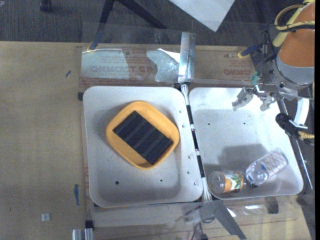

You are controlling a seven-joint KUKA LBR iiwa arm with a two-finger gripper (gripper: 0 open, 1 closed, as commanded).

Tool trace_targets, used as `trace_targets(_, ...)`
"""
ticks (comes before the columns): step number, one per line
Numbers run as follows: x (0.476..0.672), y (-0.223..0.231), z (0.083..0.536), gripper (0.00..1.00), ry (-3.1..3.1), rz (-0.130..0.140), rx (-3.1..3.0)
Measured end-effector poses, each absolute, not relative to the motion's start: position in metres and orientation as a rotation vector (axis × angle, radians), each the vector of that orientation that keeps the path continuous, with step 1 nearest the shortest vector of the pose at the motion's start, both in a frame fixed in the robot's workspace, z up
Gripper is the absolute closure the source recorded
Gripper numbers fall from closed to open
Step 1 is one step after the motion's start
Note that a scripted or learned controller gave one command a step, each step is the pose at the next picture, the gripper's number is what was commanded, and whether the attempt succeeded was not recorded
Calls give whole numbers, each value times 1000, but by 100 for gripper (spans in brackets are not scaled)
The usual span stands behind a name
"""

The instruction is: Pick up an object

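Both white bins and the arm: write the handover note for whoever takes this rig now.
Gripper: over the far edge of the right white bin, nothing between its jaws.
Left white bin: yellow rounded-square tray with a dark ribbed top.
Right bin, near side: small jar with an orange label beside a clear plastic bottle lying on its side.
Done: nothing picked.
Left: go down, grasp one object, lift.

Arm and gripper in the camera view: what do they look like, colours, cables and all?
The arm is grey with a broad orange band above the wrist, and yellow cables loop over its top beside darker wiring. Below it sits a pale metallic gripper, small and angular, with thin light-coloured fingers. No markings are legible at this resolution.
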State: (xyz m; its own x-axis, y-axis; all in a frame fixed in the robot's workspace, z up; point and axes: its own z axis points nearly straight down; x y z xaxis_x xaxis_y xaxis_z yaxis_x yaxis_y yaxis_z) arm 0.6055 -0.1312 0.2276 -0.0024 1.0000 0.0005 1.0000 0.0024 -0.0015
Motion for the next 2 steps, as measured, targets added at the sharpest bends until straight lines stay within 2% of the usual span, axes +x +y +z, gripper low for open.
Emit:
trace_targets(1, 526, -124, 132, 0, -2197, 1, -2244)
trace_targets(2, 482, -105, 88, 0, -2299, -9, -2149)
